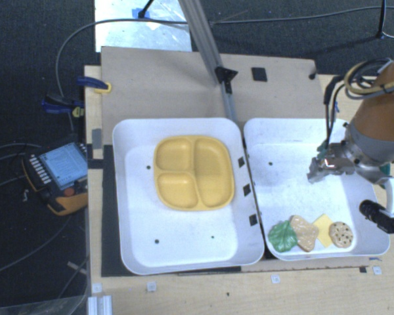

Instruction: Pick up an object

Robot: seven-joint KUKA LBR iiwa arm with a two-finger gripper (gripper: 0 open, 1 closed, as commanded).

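Over the right bin [262,136], near its right wall, the pincer [327,166] is hovering above bare white floor w/ nothing between its fingers; how wide they are sitting, can't tell from this angle. The arm [381,120], grey w/ an orange band, is reaching in from the desk's right edge, dark cables looping over its top. Pickable items are all lying along the right bin's front wall, well apart from the pincer: a green leafy piece [284,235] toward the front-left corner, a tan bread-like slice [305,232] touching it and partly overlapping, a yellow cheese-like square [323,229] just beside that, and a round speckled cookie [341,234] nearest the front-right corner. The left bin [134,169] is sitting beside the right one, walls touching, and is carrying a yellow divided plate [194,172] w/ three compartments toward its back half, nothing lying in the compartments. Behind both bins a grey pole [203,35] is slanting up from the desk's [157,84] back-centre area. Off the desk's left edge, on dark carpet, a handheld control pendant [58,169] w/ a lit blue screen is lying among cables.
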